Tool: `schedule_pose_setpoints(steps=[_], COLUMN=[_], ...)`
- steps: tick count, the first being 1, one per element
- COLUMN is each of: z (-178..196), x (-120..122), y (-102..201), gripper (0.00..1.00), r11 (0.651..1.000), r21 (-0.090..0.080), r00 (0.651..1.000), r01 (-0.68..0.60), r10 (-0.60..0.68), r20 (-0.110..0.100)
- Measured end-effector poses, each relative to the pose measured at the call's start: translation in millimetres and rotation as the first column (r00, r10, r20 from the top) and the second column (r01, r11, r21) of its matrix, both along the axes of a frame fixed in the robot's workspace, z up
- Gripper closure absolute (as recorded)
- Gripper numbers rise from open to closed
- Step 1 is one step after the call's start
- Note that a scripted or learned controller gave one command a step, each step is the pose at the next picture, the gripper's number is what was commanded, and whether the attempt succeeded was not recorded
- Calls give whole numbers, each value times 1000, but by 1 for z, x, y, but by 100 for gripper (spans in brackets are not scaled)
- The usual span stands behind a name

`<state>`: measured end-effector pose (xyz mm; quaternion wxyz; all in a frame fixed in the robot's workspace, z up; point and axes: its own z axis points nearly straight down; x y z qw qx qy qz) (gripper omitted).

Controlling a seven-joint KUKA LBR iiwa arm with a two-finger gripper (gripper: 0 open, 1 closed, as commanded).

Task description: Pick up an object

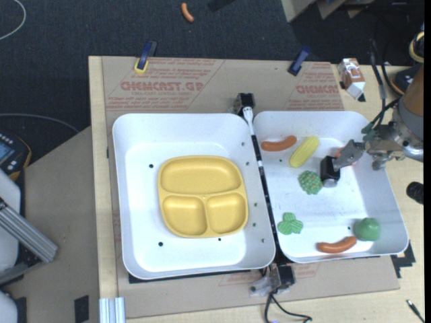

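Note:
The right bin [384, 200] holds several toy foods. An orange sausage [278, 143] and a yellow corn cob [304, 151] lie at its far left. A knobbly green piece [310, 182] sits near the middle and a green leafy piece [290, 225] lies near the front left. At the front right are a round green fruit [368, 229] and a second orange sausage [337, 245]. My gripper [372, 159] hangs over the right bin's far right part, right of the corn and the knobbly green piece, with nothing seen in it.
The left bin [135, 180] holds a yellow three-compartment plate [202, 195]. Clamps sit at the bench's back edge [144, 56] and between the bins. A small orange thing [187, 11] lies on the dark floor beyond the bench.

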<state>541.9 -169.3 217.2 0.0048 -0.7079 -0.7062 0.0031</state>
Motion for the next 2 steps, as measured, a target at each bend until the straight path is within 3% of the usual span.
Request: schedule_pose_setpoints(steps=[1,2], z=[5,-39], x=[3,4], y=[0,-5], gripper=[0,0], r11=[1000,1000], r21=[-3,0], r00=[1000,1000], r01=[-2,-2], r10=[2,2], r20=[11,5])
